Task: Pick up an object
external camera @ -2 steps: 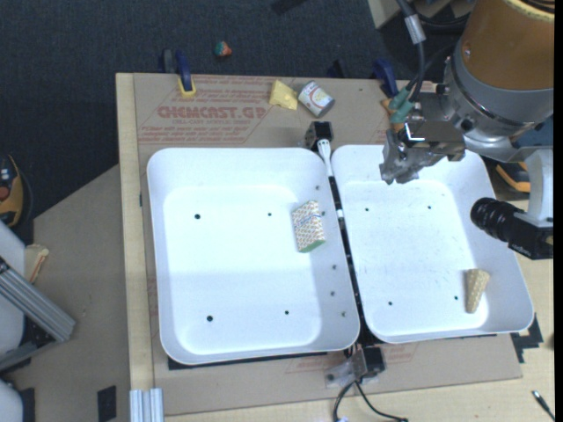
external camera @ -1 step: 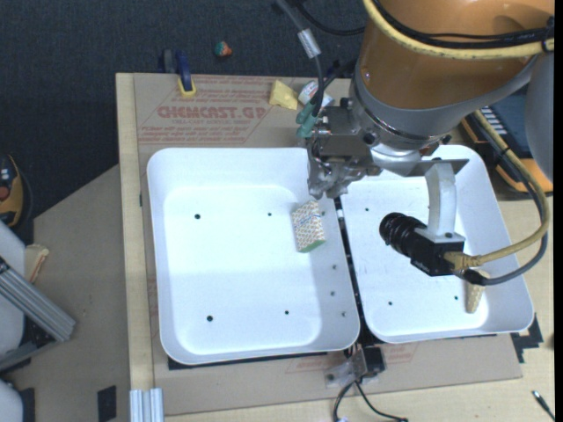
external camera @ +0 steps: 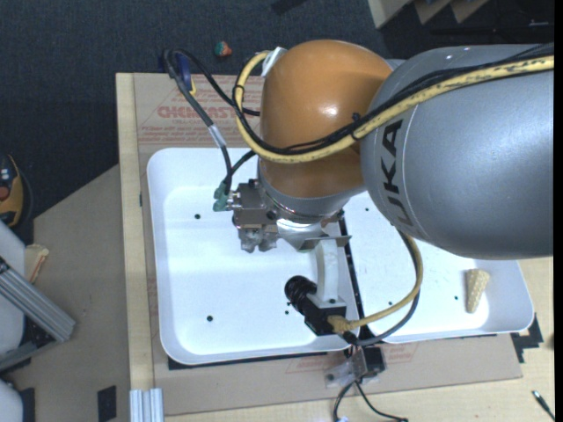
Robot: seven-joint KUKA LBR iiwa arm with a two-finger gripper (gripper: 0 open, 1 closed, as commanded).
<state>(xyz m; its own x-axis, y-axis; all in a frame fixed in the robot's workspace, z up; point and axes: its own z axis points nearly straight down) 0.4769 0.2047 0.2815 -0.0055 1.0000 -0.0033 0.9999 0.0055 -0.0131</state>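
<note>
Over the left bin (external camera: pixel 189 271), toward its twelve o'clock side, the tool (external camera: pixel 258 224) hangs low beneath the orange wrist band (external camera: pixel 317 112). Whether it is wide or narrow I cannot tell, since the arm (external camera: pixel 475 148) covers it from above. I see nothing held in it. The bare bin floor around it, out toward seven and nine o'clock, carries a few dark specks (external camera: pixel 209 318). At about four o'clock from the tool, well apart and across the divider (external camera: pixel 352 266), a tan cone (external camera: pixel 476 289) lies in the right bin (external camera: pixel 506 322) near its three o'clock rim. By my judgement the pick is not yet done: nothing is gripped or lifted. The cone looks the likeliest candidate, so reach, close and lift all remain.
</note>
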